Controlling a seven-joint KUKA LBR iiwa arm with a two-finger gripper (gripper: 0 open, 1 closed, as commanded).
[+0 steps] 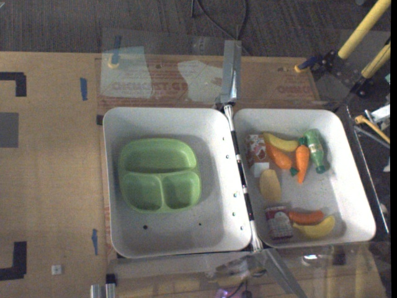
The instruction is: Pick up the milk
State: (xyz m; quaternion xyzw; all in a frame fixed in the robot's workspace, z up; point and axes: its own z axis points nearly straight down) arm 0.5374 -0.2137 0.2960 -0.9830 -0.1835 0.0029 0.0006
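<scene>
The milk (257,152) looks to be the small white carton with red print lying on its side by the left wall of the right bin (347,185). A yellow banana (280,143) and an orange piece (280,159) touch it on its right. Just below it lies a pale yellow potato-shaped piece (270,185).
The right bin also holds a carrot (302,161), a green bottle (316,149), a red and white can (279,222), a red sausage-shaped piece (306,216) and a second banana (317,228). A green divided plate (160,174) sits in the left bin (124,228). Yellow-handled tools (366,23) lie at the top right.
</scene>
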